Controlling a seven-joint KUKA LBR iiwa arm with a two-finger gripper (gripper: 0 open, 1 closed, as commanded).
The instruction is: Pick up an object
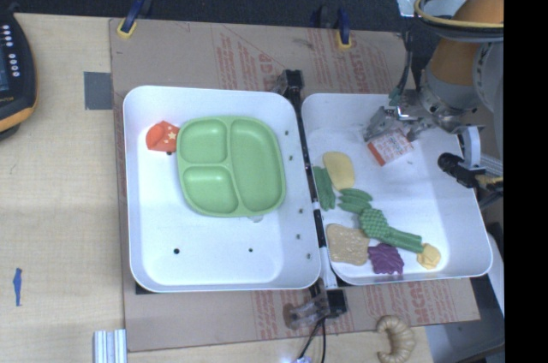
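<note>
My gripper (392, 127) hangs over the back part of the right bin (445, 207), beneath the grey arm with its orange band (479, 10). A small red and white packet (392, 150) lies tilted directly under the gripper's tip, touching or nearly touching it. I cannot tell whether it is held. Further forward in the same bin lie a yellow piece (339, 169), a dark green strip (323, 186), green leafy toys (377, 224), a tan slice (348, 244), a purple bunch (385, 258) and a small yellow item (429, 255).
The left bin (150, 250) holds a green divided plate (231, 165) and a red item (161, 136) at its back left. A controller (13, 70) lies at the far left of the bench. Clamps grip the cardboard's back edge.
</note>
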